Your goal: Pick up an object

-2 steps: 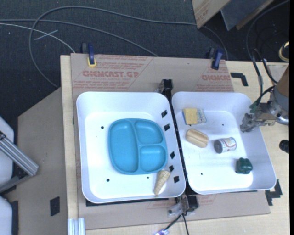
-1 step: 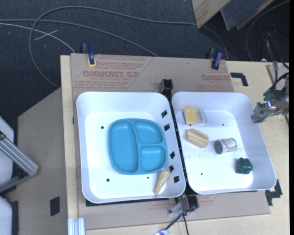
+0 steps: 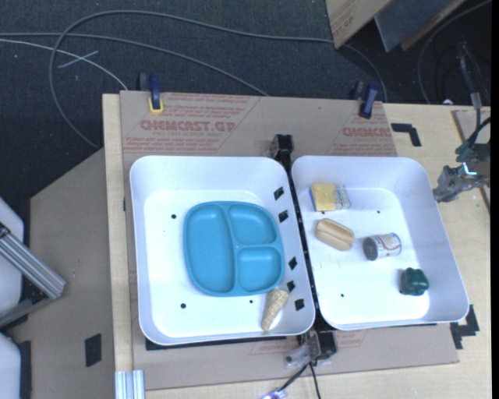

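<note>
From the camera above, I look down on my worktop (image 3: 78,234), a pale wooden board lying on a dark carpeted floor (image 3: 234,47) with thin grey cables (image 3: 93,35) looping across it. A brown cardboard sheet (image 3: 210,117) with red printing covers the back of the board, held by two blue clamps (image 3: 154,92) at its far edge. A cardboard box (image 3: 355,19) sits at the top, beyond the board.

Two white bins lie side by side, touching along a middle seam with small black clips. The left bin (image 3: 148,195) holds one blue divided plate (image 3: 234,248) with three compartments, and one pale cone-shaped thing (image 3: 274,308) lying just beside the plate's near right corner, close to the bin's front wall.

The right bin (image 3: 437,234) holds four things, well spread out: one yellow block (image 3: 328,197) towards the back left, one tan bread-like roll (image 3: 334,234) just in front of it, one small grey can (image 3: 381,246) lying on its side near the roll, and one dark green lump (image 3: 413,281) towards the front right, apart from the rest.

My hand (image 3: 461,175) hangs at the right edge, outside the right bin and just beside its far right wall, above the bare worktop. It is too small and blurred for me to tell how it is set. None of the things is in it; all six lie in the bins.
</note>
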You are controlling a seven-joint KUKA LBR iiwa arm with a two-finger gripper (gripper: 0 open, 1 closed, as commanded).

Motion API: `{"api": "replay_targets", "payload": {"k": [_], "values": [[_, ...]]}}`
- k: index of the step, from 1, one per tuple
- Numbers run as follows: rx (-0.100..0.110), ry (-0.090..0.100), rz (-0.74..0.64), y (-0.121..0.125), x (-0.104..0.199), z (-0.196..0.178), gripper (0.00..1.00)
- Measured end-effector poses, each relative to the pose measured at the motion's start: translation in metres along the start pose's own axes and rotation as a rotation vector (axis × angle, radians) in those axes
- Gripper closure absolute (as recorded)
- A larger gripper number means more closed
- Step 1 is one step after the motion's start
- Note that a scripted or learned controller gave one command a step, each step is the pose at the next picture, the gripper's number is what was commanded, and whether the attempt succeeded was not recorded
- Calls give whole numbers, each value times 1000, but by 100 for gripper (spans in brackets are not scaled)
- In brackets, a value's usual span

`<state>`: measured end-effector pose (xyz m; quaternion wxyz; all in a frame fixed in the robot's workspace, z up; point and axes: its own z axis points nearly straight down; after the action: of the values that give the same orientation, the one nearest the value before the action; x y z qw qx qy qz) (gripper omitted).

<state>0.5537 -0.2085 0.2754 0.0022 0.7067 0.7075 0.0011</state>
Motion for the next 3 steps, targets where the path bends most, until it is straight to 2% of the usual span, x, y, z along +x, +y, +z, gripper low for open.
{"api": "replay_targets", "payload": {"k": [1,3], "values": [[6,4,-4,-11,54,-4,100],[8,5,-5,-16,148,17,100]]}}
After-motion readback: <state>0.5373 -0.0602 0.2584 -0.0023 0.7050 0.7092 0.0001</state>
